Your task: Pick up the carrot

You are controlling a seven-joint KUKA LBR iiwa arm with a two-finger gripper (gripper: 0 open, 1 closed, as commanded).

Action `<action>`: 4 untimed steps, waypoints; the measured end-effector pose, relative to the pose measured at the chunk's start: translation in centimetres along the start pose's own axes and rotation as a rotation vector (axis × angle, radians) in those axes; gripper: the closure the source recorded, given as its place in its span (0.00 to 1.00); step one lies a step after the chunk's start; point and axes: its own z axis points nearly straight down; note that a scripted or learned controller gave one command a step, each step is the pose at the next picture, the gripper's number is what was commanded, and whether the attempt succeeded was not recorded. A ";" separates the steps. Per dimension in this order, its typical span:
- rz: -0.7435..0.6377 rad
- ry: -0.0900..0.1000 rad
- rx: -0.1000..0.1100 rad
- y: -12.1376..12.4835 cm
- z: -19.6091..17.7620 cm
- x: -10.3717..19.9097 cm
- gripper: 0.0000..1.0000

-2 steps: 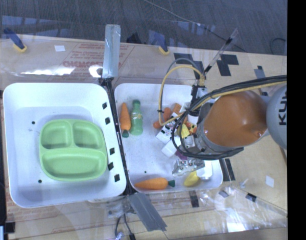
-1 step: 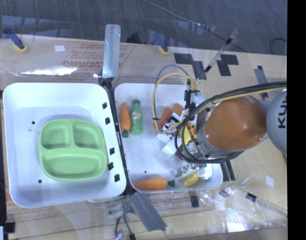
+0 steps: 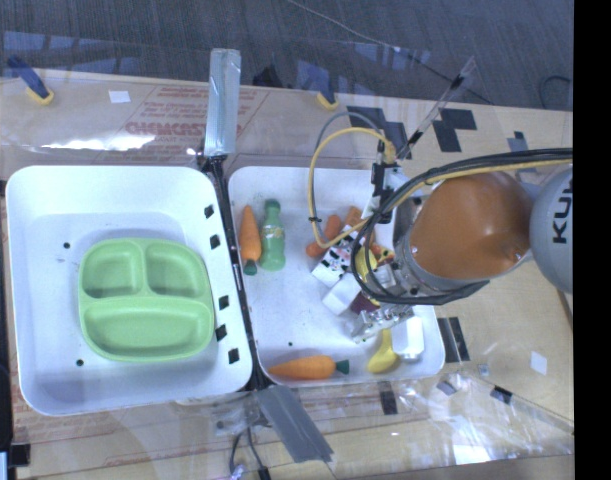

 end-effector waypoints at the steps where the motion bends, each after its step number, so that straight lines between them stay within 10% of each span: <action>1: 0.097 0.007 0.011 0.7 -12.4 0.1 1.00; 4: -0.214 -0.003 0.000 2.3 -11.4 -1.1 1.00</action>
